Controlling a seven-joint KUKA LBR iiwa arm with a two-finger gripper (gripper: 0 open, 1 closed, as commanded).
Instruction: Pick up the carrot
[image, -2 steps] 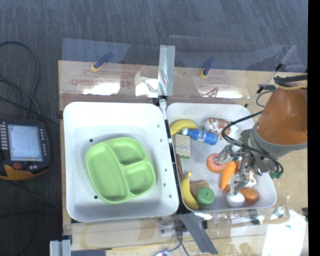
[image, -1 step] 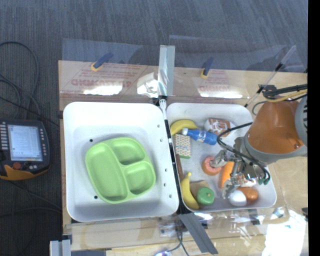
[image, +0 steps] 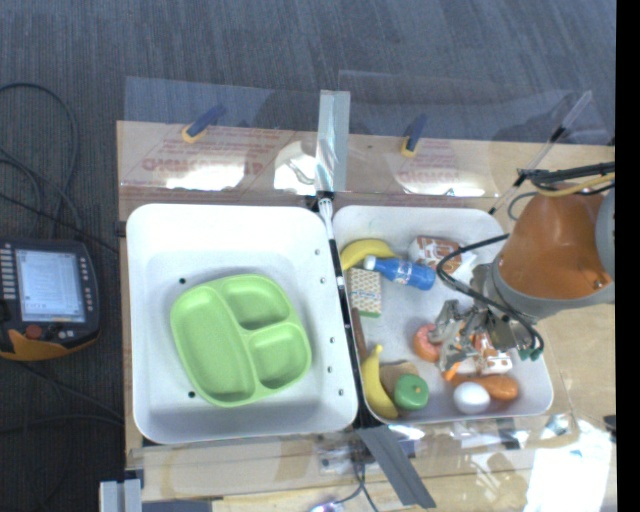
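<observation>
Camera view, bench: two shallow white bins side by side; the left bin (image: 150, 330) carries a green divided plate (image: 240, 338), the right bin (image: 535, 395) carries the clutter of toy food.
Camera view, arm: the KUKA arm (image: 555, 250) reaches in from the bench's right edge, its orange band over the right bin's far right side.
Camera view, hand: the hand (image: 462, 340) is down low in the right bin's near right part, among the items. Whether its fingers are spread or pressed together I cannot tell; cables and metal parts hide them.
Camera view, carrot: the carrot (image: 492, 384) lies near the right bin's near right corner, an orange tapered piece just beside the hand and touching a white egg (image: 471, 397).
Camera view, neighbours: a small orange-red round piece (image: 428, 342) just left of the hand; a green round fruit (image: 410, 391) and a banana (image: 374, 382) along the near left of that bin; a second banana (image: 362, 251), a blue-capped bottle (image: 402, 270) and a patterned box (image: 365, 293) toward the far side.
Step in hand: judged as the descent onto the carrot, with no grip to be seen.
Next move calls for: likely a centring of the hand over the carrot's body rather than the egg, then a close and a straight lift; the crowding could push the carrot aside.
</observation>
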